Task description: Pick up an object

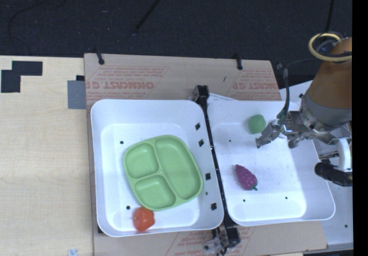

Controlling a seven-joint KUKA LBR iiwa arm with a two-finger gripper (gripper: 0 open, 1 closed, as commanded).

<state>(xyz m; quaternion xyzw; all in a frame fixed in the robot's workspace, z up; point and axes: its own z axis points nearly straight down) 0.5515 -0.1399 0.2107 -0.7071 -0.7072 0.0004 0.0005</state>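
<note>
White plastic formed the two shallow bins that sat side by side on a cardboard sheet (172, 76) over the pale wooden bench (40, 163). In the left bin (109, 128), a green divided plate (163, 172) with three compartments lay slightly turned, and a small orange-red object (144, 218) rested just beside the plate's lower left edge, near the bin's bottom wall. In the right bin (310, 203), a purple grape-like toy with a small green stem (245, 176) lay near the centre of the floor, and a rounded green object (256, 123) sat toward the upper left corner. The grey arm with its orange band (333, 85) came in from the right of the frame, above the right bin's upper right part. Its pincer (280, 135) was just to the right of the green object, not touching it, with the two dark fingers spread apart and nothing between them. The purple toy lay lower and to the left of the pincer, well apart from it. Dark carpet and loose cables filled the top of the frame.
</note>
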